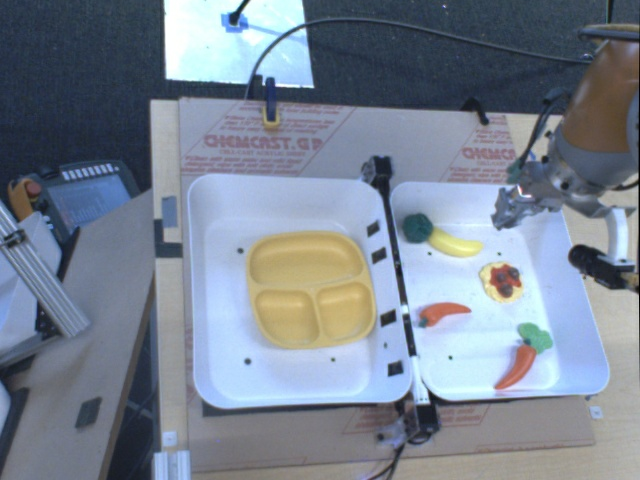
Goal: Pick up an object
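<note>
At the upper right of the frame the gripper (510, 211) hangs over the far edge of the right bin (585, 353). That bin holds a green vegetable (418, 226) touching a banana (455, 243), a small pizza (502, 281), a red chili (443, 313) and a carrot (522, 358). The left bin (215, 268) holds a yellow divided tray (310, 288).

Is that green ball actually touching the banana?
Cannot tell. In the camera view the green ball sits right against the banana at its left end, with no plain gap or contact.
</note>
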### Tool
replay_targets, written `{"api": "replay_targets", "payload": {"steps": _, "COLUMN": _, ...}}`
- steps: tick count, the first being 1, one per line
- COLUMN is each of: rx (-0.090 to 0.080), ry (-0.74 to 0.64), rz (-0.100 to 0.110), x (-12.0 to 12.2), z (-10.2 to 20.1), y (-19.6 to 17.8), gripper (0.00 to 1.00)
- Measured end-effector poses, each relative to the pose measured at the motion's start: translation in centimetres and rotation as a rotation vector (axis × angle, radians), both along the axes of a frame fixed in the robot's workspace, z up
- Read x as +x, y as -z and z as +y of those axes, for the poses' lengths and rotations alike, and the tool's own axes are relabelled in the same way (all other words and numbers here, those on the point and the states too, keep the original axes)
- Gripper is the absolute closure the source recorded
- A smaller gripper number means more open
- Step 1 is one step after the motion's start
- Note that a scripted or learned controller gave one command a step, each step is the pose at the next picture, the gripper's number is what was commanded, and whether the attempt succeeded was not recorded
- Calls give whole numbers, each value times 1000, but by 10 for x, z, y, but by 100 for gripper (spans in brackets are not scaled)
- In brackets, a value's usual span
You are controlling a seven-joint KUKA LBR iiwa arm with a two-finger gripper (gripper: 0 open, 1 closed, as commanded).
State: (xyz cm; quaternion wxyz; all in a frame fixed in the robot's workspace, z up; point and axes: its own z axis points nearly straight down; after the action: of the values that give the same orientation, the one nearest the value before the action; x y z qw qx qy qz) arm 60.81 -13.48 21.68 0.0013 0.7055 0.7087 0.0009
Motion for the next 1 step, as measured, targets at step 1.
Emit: {"api": "replay_targets", "payload": {"steps": 1, "rx": 1, "ry": -3, "rz": 2, "x": -5, "z": 46, "y": -10, "gripper": 100}}
